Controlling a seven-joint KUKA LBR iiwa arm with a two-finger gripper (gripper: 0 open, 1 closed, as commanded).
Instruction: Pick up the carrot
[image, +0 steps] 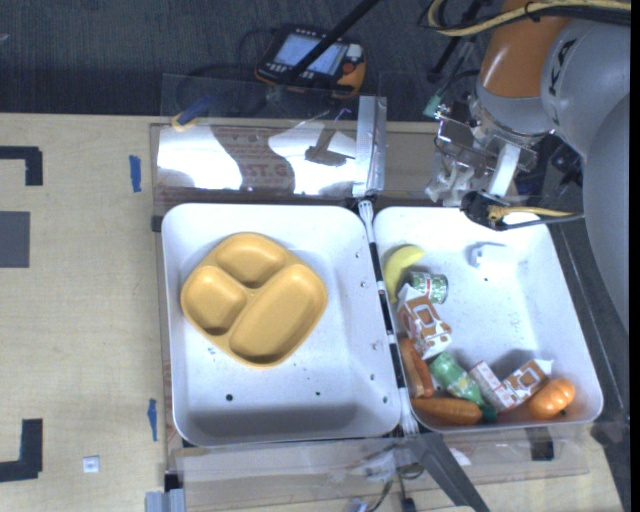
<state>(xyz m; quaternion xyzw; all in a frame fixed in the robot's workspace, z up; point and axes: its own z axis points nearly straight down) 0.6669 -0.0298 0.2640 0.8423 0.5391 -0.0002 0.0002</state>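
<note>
- Nearest you, the carrot (447, 410) lies flat along the front wall of the right bin (520, 280), its tip pointing toward the divider between the bins.
- You'll see clutter packed around it — a second orange vegetable (416, 369) angled just above its left end, a green item (460, 379) touching it from behind, and a carton (509, 385) and a round orange fruit (551, 397) to its right.
- Further back sit another carton (424, 326), a small can (426, 288) and a yellow fruit (401, 265) against the divider.
- Your left bin (200, 400) holds a yellow three-part tray (254, 297).
- Look to the far right corner for the gripper (482, 185) — it hangs above the right bin's back rim, well apart from the carrot; you cannot tell whether it is open or closed, and nothing is visibly held.
</note>
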